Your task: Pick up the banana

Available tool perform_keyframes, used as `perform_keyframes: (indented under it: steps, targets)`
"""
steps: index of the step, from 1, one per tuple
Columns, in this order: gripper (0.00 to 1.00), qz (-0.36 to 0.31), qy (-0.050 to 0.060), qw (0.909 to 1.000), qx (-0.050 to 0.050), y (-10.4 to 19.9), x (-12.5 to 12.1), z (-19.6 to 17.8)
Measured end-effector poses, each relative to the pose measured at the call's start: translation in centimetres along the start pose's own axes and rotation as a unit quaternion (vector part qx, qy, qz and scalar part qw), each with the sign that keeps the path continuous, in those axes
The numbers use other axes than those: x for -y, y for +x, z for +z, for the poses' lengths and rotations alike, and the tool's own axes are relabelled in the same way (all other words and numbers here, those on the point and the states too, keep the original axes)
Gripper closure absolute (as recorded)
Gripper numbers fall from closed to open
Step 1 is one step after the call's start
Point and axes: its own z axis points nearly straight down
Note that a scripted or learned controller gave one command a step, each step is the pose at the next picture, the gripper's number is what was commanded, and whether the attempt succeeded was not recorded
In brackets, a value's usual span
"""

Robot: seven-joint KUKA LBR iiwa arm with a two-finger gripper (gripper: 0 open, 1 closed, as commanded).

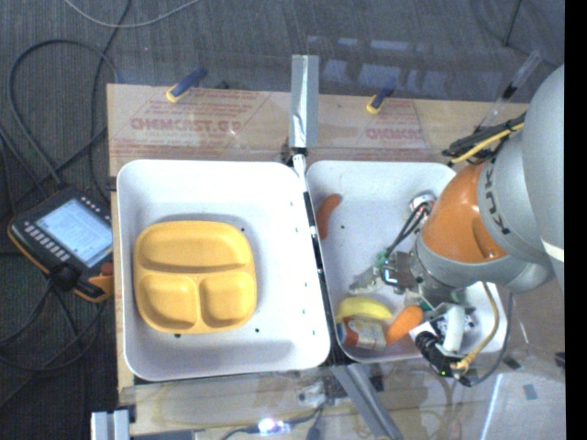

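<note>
The yellow banana (365, 311) lies near the front left corner of the right bin (367, 191). An orange carrot (404, 323) rests against its right end, and a small brownish item (366, 336) sits just in front of it. My gripper (389, 273) reaches down from the grey and orange wrist (463, 232) and hovers just above and to the right of the banana. Nothing shows between the banana and the gripper's tip that tells of contact.
A reddish sausage (327, 211) lies by the right bin's left wall. The left bin (147, 181) holds a yellow divided tray (194, 275). A teach pendant (64, 236) sits off the bench at the left. The arm's bulk covers the right bin's right side.
</note>
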Motion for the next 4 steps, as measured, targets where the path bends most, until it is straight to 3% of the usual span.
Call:
perform_keyframes:
  steps: [1, 2, 3, 4]
  targets:
    - [0.0, -0.044, 0.001, 0.999, 0.001, 0.2, 0.1, 0.0]
    - [0.0, -0.117, 0.011, 0.993, -0.003, -3.1, -0.1, -2.4]
    - [0.0, -0.078, 0.01, 0.9969, -0.004, -11.1, -5.1, -4.0]
    - [0.0, -0.026, 0.012, 0.9996, -0.003, -1.1, -3.7, -3.4]
